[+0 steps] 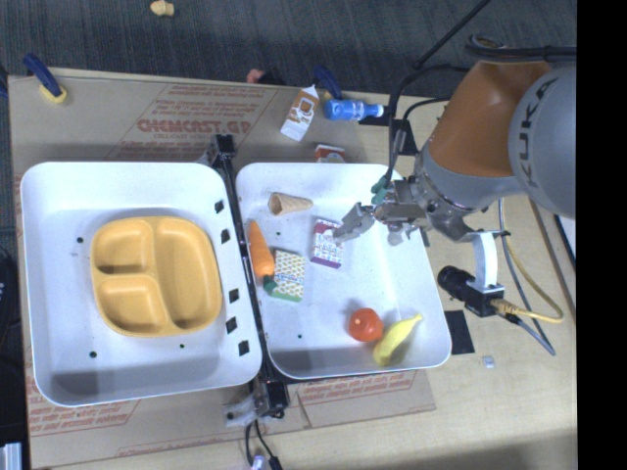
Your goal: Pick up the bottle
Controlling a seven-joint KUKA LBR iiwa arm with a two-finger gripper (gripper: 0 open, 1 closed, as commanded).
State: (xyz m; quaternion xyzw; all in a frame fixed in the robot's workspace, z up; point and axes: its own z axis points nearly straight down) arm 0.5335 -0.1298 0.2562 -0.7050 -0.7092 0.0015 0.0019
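Near edge of right bin (431, 346): banana (396, 339) touching tomato (364, 324). Mid bin: carrot (260, 250), patterned packet (287, 274), purple packet (327, 243), cone (289, 203). Arm reaches in from right, wrist bent low over bin's right rim; claw (364, 217) points left, just beside purple packet, fingers look parted, gripping nothing. Far off, on tabletop (176, 116) beyond bin: blue bottle (349, 111), lying down, well apart from claw.

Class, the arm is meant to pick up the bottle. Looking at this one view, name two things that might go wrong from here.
1. The gripper hangs over the right bin, while the blue bottle lies outside it on the cardboard, so it may close on the wrong item.
2. The small purple packet lies right beside the gripper and could be grabbed or knocked instead.
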